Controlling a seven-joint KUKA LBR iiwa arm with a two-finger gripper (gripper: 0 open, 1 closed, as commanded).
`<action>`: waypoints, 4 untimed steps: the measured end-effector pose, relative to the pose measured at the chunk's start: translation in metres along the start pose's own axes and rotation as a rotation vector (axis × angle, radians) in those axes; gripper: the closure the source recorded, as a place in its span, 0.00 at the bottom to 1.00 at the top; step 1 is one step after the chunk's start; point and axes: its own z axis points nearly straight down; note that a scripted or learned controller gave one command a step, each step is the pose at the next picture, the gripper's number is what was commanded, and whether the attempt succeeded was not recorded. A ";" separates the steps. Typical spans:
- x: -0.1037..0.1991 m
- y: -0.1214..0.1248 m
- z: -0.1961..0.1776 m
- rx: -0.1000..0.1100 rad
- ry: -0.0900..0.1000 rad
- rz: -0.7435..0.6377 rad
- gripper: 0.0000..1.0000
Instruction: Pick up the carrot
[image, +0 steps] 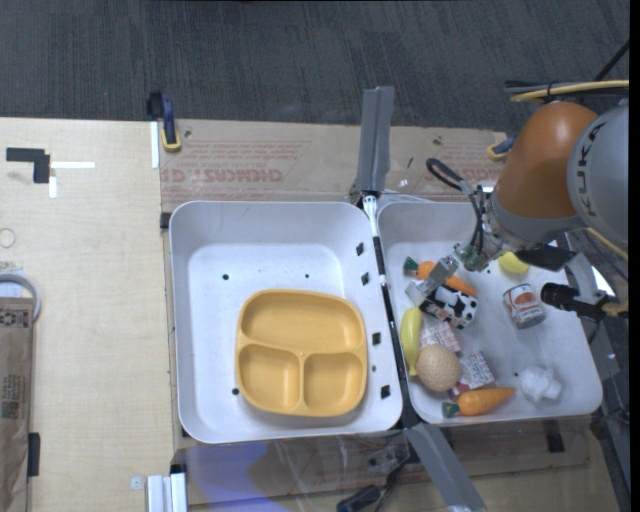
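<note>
- To my far left the left bin (190, 300) holds a yellow divided plate (301, 352), lying flat toward its near side.
- Just across the divider, along the right bin (590, 395)'s left wall, a banana (410, 336) lies lengthwise, with a round tan ball (438, 368) touching its near end.
- The carrot (481, 400) lies at the near edge of the right bin, just in front of the tan ball, its green end pointing left.
- A black-and-white cow toy (452, 308) sits mid-bin, with a small orange piece (428, 269) just behind it.
- My gripper (441, 276) hangs over that cluster, well apart from the carrot; how far my fingers are spread I cannot tell, and I see nothing clearly between them.
- Farther right stand a small can (524, 304), a lemon (513, 264) and a white crumpled lump (540, 382).
</note>
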 end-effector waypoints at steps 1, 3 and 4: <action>-0.014 0.033 0.005 -0.005 -0.006 -0.094 0.00; -0.019 0.024 0.006 -0.008 -0.001 0.744 0.00; -0.034 0.035 -0.009 0.013 0.002 0.406 0.00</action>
